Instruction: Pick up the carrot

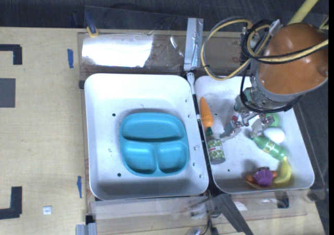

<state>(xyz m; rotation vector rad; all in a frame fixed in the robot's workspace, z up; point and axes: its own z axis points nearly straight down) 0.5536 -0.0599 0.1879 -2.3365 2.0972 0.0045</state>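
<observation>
A pale wooden table [36, 140] carried two shallow white bins side by side, with dark floor showing beyond its far edge. In the left bin [99, 93] we saw a blue divided plate [154, 142] lying flat near the middle. The right bin [302, 166] held the clutter. The carrot [206, 113] lay against that bin's left wall, orange and pointing roughly along the wall, untouched. Just below it stood a small can [215, 150] with a green label. Farther right we saw a green bottle [270, 147] lying tilted, a white egg-like object [275, 135] touching it, and in the near right corner a banana [284, 171] beside a purple toy [264, 176].

The arm [290, 61] reached in from the right, its orange band over the bin's far right part. Our hand [241, 124] hung low over the bin's middle, near the carrot but apart from it, with nothing between its fingers. We could not tell whether those fingers stood apart or together.
</observation>
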